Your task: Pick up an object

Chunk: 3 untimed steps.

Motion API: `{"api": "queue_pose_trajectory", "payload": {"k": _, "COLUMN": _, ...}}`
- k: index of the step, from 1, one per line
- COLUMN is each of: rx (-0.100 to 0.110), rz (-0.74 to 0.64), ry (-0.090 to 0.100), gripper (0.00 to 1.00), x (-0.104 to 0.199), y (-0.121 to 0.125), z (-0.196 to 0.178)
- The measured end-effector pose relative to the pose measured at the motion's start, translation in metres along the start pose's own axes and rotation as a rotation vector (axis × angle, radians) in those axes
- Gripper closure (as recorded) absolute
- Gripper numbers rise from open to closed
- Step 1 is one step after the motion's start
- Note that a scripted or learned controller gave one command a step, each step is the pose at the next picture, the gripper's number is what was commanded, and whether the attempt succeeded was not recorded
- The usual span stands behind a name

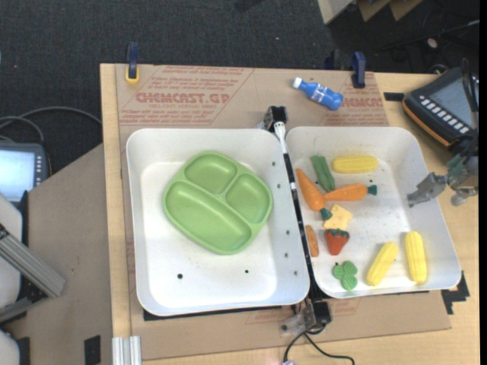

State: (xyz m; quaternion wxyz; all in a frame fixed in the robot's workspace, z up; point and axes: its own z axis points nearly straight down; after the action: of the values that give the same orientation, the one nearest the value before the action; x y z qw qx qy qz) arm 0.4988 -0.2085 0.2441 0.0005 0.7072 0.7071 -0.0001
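Cardboard-covered bench (pixel 190 90) bears both white bins. We see the grey two-finger gripper (pixel 437 191) at the right bin's rim (pixel 426 158), arm cut off. Jaw state: we cannot tell.

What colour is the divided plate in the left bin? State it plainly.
Light green. The divided plate shows plainly in the camera view, lying in the left bin.
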Motion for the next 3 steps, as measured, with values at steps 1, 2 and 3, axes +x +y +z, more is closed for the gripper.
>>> {"api": "queue_pose_trajectory", "payload": {"k": 1, "rx": 0.002, "rz": -0.005, "ry": 0.001, "gripper": 0.0, "x": 0.004, "y": 0.099, "z": 0.116}}
{"api": "queue_pose_trajectory", "payload": {"k": 2, "rx": 0.018, "rz": -0.008, "ry": 0.003, "gripper": 0.0, "x": 0.042, "y": 0.154, "z": 0.165}}
{"api": "queue_pose_trajectory", "payload": {"k": 3, "rx": 0.002, "rz": -0.008, "ry": 0.0, "gripper": 0.0, "x": 0.119, "y": 0.152, "z": 0.159}}
